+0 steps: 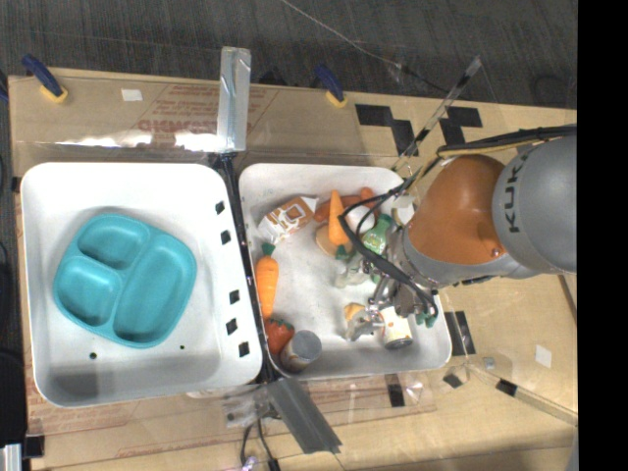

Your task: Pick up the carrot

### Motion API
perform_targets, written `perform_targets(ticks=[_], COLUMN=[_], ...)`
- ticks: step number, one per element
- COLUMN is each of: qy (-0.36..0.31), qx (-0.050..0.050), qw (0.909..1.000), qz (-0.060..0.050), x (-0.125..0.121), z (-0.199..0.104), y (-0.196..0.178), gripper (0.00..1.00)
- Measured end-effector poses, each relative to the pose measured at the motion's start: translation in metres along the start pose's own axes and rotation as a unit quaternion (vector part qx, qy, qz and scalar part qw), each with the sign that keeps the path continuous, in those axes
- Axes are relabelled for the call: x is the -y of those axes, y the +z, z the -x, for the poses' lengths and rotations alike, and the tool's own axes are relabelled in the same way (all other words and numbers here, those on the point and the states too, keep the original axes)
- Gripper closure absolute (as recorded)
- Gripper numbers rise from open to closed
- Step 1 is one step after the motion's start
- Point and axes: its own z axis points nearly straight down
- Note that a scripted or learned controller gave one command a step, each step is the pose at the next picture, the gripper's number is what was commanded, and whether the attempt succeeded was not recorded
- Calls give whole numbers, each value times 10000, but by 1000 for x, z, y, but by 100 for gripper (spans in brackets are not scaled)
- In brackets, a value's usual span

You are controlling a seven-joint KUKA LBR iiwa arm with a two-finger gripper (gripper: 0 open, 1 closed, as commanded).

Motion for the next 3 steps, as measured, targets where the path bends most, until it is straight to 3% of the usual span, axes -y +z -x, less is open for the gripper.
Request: perform_targets(ticks=[3], qy=[241], qx=[16], qw=[9997], qz=[-7], x=[-8], z=[7], y=[0], gripper=[0])
